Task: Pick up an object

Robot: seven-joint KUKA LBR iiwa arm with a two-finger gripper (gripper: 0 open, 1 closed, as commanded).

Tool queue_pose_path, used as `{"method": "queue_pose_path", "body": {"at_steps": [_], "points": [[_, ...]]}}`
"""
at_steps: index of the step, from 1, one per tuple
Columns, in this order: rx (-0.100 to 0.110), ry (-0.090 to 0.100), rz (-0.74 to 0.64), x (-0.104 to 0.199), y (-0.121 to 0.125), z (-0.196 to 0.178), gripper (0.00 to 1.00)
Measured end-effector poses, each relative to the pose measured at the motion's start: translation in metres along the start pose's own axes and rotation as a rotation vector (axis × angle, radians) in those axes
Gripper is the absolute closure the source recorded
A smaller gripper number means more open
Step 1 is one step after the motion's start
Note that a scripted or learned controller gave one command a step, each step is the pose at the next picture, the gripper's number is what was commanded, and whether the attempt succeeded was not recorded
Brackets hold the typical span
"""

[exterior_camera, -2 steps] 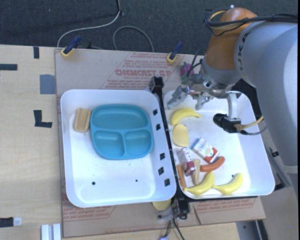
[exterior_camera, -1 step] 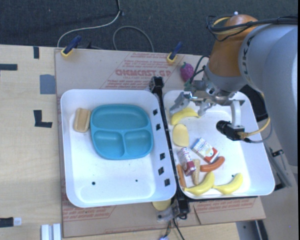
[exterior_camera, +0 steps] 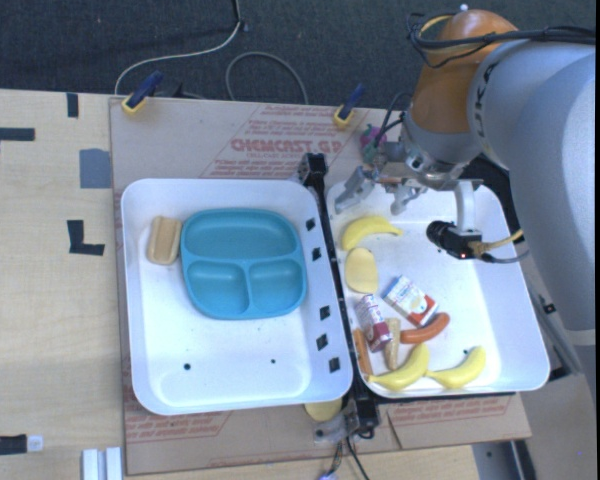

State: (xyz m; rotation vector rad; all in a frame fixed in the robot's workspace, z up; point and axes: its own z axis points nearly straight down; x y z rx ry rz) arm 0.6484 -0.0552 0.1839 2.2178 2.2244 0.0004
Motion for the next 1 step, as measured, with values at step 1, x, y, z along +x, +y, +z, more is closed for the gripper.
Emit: {"method": "queue_pose_path", "body": {"at_steps": [1], "points": [[0.003,-0.001,0.002,0.0135,-0.0181,0.0000,0.00]]}}
